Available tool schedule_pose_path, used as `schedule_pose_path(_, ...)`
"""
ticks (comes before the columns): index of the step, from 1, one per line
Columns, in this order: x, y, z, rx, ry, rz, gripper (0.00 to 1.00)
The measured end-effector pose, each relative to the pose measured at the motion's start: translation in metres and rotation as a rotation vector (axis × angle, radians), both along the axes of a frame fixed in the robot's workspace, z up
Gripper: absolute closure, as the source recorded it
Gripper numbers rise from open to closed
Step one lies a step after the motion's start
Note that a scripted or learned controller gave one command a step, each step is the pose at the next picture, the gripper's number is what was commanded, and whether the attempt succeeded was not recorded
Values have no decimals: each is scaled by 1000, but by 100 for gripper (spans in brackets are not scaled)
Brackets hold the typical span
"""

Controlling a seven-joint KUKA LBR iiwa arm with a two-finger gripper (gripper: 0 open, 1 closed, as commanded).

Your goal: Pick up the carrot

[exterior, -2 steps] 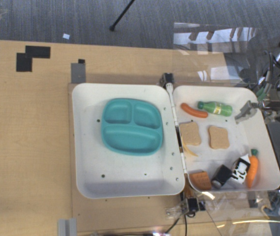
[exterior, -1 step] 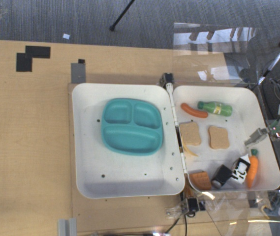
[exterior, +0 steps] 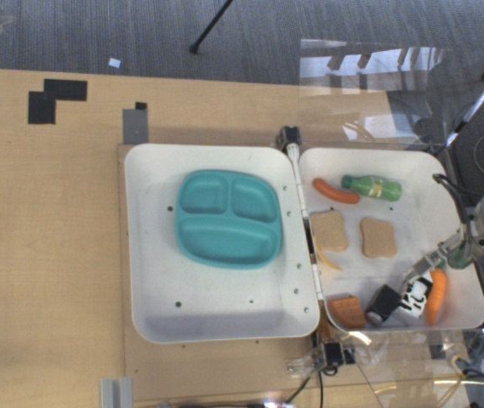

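Hovering over the right bin [exterior: 416,167], my gripper [exterior: 427,272] sits just beside the carrot [exterior: 435,297], which lies near the bin's front right corner. Jaws apart or together, I cannot tell.

view: one camera above bench [exterior: 46,253] | facing: down, slanted | range: mid, both white bins [exterior: 152,253] in frame

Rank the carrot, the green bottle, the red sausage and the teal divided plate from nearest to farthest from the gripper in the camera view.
1. carrot: bottom right corner of the right bin, just below the gripper in view.
2. green bottle: lying at that bin's top side.
3. red sausage: just left of the bottle in view.
4. teal divided plate: in the left bin.
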State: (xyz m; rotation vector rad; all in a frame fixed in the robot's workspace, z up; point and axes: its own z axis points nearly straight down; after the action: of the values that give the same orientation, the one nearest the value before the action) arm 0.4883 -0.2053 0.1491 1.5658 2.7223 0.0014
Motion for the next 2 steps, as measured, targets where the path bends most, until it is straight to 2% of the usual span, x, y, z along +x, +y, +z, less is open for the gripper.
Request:
schedule_pose_path(1, 30, -1, -60, -4, -12, -11, 0)
schedule_pose_path(2, 5, 0, -59, -6, -18, 46, 0)
